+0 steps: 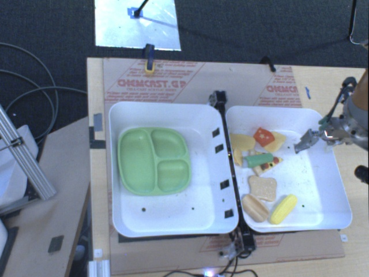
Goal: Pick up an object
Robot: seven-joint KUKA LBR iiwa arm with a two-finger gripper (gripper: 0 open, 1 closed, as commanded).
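Nearest the camera, a yellow corn cob and a bread roll lie at the front of the right bin, w/ toast, a green bottle and cheese wedges behind. Left bin holds a green divided plate. Gripper hangs over the right bin's far right side, clear of the food; can't tell how far its jaws are apart, nothing seen in them.

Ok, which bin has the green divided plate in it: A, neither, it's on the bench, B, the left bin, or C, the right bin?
B: the green plate lies flat in the left bin, while the right bin holds the toy food pieces.
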